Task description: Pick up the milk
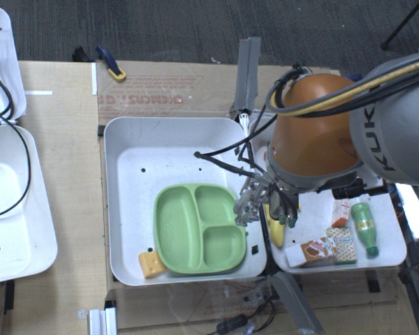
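So the arm [335, 128] comes in from the right and its big orange band covers most of the gap between the two bins. The tool [248, 208] hangs low right at the inner edge of the left bin [119, 187], just over the right rim of the green divided plate [199, 227]. Honestly I can't tell how it's set from this angle, it's just a metal blur with cables around it, and nothing I can make out sits in it.

The milk [320, 250] is a small carton lying on its side near the front of the right bin [398, 253], well apart from the tool. Right next to it there's a checkered packet [343, 243], and a green bottle [364, 227] lies just beyond that toward the right wall. A banana [275, 230] lies along the left side of that same bin, partly tucked under the arm.

In the left bin, a yellow cheese wedge [151, 264] sits at the front corner, touching the plate's edge. Up on the tabletop [63, 117] behind the bins there's a little blue and yellow clamp [110, 64].
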You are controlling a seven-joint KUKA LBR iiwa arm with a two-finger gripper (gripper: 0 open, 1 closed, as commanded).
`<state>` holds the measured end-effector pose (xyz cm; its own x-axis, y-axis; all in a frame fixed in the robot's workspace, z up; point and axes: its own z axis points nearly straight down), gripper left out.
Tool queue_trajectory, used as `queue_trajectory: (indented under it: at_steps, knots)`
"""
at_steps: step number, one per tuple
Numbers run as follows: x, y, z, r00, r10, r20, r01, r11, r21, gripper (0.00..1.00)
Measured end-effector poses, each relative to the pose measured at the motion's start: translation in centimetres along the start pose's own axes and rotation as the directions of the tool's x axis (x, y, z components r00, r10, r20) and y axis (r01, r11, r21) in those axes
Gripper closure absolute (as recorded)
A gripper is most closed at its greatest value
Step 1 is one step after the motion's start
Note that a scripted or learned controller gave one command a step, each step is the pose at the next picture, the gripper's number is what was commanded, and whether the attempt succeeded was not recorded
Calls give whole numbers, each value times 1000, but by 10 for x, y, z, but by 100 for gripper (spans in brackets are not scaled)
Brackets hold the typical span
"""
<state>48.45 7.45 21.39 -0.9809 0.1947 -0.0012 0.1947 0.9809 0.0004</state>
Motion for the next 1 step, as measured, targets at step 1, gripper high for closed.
queue_trajectory:
  at_steps: [1]
  knots:
    - [14, 37, -11, 998, -66, 1, 66, 998, 0, 100]
